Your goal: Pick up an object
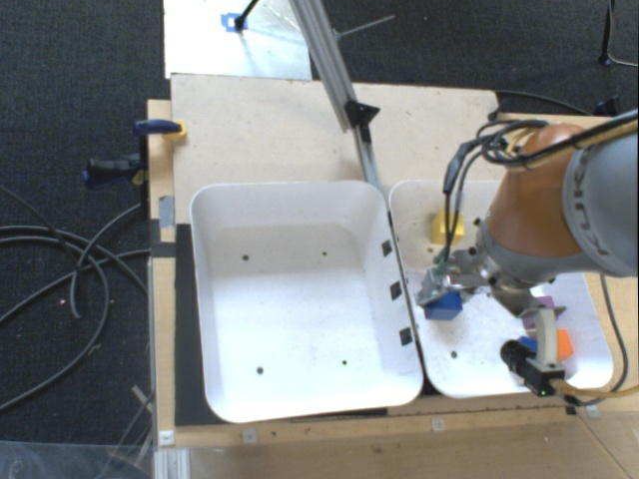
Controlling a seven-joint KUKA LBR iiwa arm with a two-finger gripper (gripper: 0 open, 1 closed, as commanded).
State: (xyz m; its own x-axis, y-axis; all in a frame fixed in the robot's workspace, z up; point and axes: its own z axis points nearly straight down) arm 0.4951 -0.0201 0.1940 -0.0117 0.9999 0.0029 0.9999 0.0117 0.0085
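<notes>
End effector (pixel 446 289) is down on the small blue plastic block (pixel 443 306) in the right white bin (pixel 589 367), grip state impossible to tell — best lift slow and straight.

We count two white bins: one (pixel 300 297) at 9 o'clock, one (pixel 469 367) at 3 o'clock. In the latter we count one yellow object (pixel 442 228), one blue object (pixel 443 305) and one orange object (pixel 564 344).
</notes>
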